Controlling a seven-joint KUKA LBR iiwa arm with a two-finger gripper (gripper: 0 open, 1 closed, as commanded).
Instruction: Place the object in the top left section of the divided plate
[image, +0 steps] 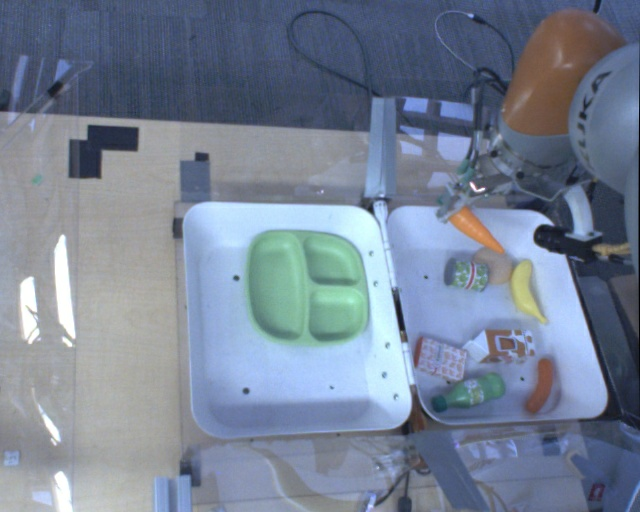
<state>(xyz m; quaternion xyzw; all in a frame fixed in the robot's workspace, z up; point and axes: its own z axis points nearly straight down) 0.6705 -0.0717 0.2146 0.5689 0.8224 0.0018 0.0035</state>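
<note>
camera view: gripper pinches the carrot at the right bin's far rim; divided plate lies unobstructed.

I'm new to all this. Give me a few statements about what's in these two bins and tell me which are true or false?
1. The green divided plate lies in the left bin. True.
2. The plate already holds food. False: its sections are bare.
3. The gripper is at the carrot, at the right bin's far edge. True.
4. The banana sits in the left bin. False: it lies in the right bin.
5. A green bottle lies near the right bin's front edge. True.
</note>
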